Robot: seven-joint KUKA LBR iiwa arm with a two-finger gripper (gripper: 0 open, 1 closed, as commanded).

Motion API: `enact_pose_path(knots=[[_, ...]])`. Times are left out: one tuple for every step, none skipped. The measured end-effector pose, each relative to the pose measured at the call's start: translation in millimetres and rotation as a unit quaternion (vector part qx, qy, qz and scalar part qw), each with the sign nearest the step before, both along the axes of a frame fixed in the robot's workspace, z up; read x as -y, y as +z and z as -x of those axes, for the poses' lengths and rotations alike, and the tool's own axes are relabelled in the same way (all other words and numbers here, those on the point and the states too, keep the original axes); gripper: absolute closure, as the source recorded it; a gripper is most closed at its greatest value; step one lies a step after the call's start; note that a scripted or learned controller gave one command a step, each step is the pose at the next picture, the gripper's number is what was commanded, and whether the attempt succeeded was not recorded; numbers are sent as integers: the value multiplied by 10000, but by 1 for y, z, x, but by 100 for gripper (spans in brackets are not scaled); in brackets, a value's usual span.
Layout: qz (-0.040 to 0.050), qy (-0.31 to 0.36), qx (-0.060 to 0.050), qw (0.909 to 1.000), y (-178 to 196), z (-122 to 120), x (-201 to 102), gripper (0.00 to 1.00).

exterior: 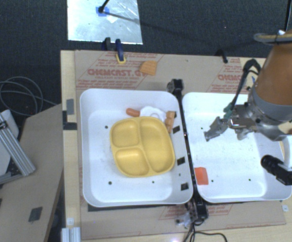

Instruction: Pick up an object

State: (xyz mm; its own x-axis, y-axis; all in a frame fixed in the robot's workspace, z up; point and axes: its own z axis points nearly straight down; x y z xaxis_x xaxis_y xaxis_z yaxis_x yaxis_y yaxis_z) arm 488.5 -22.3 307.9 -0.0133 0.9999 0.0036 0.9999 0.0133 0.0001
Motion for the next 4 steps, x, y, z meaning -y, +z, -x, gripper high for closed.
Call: enact_pose_path(knots=[[32, -79, 59, 9999, 81, 1, 51, 0], [7, -48, -56, 10000, -53, 3, 10, 0], [36, -79, 53, 9999, 31, -2, 64, 0], [5, -26, -18, 10000, -34, 2, 3, 0]])
